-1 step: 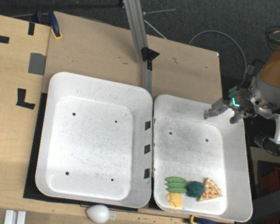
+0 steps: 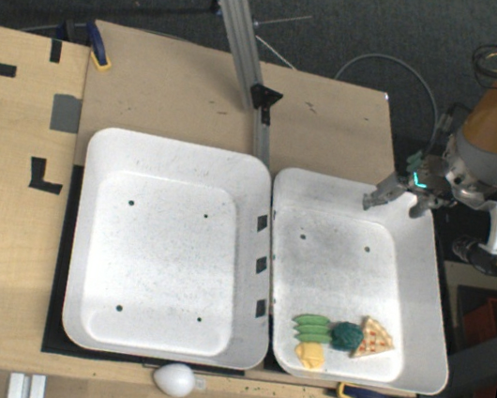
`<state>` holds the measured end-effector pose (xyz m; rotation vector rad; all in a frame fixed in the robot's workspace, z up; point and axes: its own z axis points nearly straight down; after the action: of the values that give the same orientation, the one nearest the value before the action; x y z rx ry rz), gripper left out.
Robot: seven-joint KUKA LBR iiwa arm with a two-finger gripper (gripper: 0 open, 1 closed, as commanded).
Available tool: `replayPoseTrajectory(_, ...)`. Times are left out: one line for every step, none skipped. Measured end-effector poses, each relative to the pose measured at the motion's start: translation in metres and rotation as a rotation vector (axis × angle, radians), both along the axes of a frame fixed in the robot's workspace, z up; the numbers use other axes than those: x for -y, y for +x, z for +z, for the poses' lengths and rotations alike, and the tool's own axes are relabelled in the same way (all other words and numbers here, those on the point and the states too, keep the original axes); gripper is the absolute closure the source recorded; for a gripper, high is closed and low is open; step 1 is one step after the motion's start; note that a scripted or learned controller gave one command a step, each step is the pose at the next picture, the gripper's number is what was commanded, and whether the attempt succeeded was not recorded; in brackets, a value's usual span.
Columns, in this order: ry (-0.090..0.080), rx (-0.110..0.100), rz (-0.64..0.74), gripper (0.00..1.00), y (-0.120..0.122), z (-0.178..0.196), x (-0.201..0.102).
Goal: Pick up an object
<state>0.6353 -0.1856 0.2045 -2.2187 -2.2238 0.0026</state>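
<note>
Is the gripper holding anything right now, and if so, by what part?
Nothing is held. The gripper is open over the right bin's far corner, with nothing between its fingers. The toy food lies at the near end.

Bench (image 2: 181, 96): tan wooden top, black tape marks at its left.
Left bin (image 2: 164, 245): lies on it.
Right bin (image 2: 358, 279): just beside.
White egg-shaped object (image 2: 175, 380): front edge.

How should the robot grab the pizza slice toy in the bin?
Probably from straight above, fingers closing across the two long slanted edges of the pizza slice. It lies flat at the right end of a row of toys in the right bin, beside the dark green toy, so its right side is freer. The gripper hovers at the far rim.
</note>
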Motion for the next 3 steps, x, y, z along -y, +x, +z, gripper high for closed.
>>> replayPoseTrajectory(0.0,-0.004,0.001,0.0,0.005,-0.045,-0.001)
replayPoseTrajectory(0.001,-0.005,0.0,0.0,-0.002,-0.09,-0.003)
replayPoseTrajectory(0.0,-0.003,0.0,0.0,-0.002,-0.118,-0.004)
